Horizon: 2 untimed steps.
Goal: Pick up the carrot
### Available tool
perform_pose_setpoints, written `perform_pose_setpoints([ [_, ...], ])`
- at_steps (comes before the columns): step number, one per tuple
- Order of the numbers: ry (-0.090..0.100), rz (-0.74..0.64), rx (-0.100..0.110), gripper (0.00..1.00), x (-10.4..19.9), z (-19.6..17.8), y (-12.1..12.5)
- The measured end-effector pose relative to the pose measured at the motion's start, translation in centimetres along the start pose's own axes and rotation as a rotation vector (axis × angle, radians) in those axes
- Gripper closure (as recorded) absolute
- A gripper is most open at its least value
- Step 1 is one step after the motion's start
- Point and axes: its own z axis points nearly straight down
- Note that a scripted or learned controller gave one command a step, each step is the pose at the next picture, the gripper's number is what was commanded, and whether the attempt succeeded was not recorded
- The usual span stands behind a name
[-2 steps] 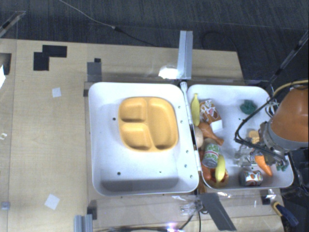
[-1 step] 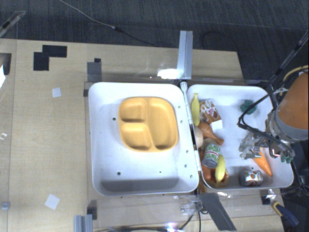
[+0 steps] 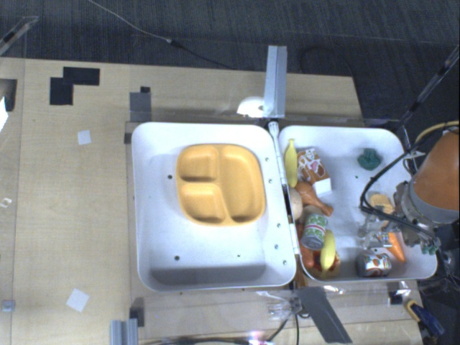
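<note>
The carrot (image 3: pixel 395 247) is a short orange piece lying near the front right corner of the right bin (image 3: pixel 345 139). My gripper (image 3: pixel 379 234) is lowered into that corner, right over the carrot's left end and seemingly touching it. The grey wrist and orange band (image 3: pixel 438 180) hide part of the bin's right side. A crumpled silver can (image 3: pixel 374 265) lies just in front of the gripper, close to the carrot.
The right bin's left side holds a banana (image 3: pixel 290 162), a snack bag (image 3: pixel 311 165), a green-labelled can (image 3: pixel 314 230) and a second banana (image 3: pixel 328 251). A green object (image 3: pixel 369 158) sits at the back. A yellow divided plate (image 3: pixel 218 184) lies in the left bin (image 3: pixel 154 214).
</note>
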Motion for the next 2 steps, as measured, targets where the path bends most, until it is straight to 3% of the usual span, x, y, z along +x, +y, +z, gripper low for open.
perform_pose_setpoints([
  [1,0.001,-0.022,0.002,1.00,-0.3,-6.9,0.9],
  [2,-0.001,-0.043,0.002,1.00,-0.5,0.0,1.5],
])
